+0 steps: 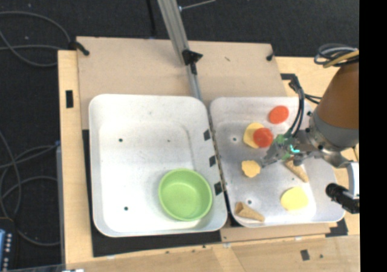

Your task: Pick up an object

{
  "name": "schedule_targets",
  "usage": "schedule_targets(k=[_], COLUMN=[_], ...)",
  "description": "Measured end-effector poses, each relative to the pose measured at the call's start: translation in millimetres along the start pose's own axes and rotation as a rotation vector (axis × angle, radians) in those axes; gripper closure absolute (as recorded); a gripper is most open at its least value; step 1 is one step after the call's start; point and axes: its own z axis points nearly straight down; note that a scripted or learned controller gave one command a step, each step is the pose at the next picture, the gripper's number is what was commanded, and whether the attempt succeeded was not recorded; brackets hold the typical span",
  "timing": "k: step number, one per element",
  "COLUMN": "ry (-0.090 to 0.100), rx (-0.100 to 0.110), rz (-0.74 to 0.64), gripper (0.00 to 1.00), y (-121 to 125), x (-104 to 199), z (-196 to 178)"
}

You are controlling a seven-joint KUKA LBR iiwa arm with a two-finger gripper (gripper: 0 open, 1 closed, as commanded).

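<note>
Looking down, we see the gripper low over the right bin, among small food pieces and just beside a yellow piece; we cannot tell its jaw state. A green bowl sits in the left bin.

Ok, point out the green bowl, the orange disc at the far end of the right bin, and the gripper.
green bowl [185, 194], camera view, middle of its inside.
orange disc [278, 114], camera view, middle of its top face.
gripper [272, 157], camera view, between its fingertips.
</note>
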Motion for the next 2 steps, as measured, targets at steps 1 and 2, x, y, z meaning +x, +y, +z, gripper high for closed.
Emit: schedule_targets(k=[1,2], ry=[-0.003,-0.003], rx=[0.006,0.006], rz=[0.003,0.003], gripper=[0.00,0.00], y=[-3.8,-4.1], x=[0.5,-5.2], z=[42.7,85.7])
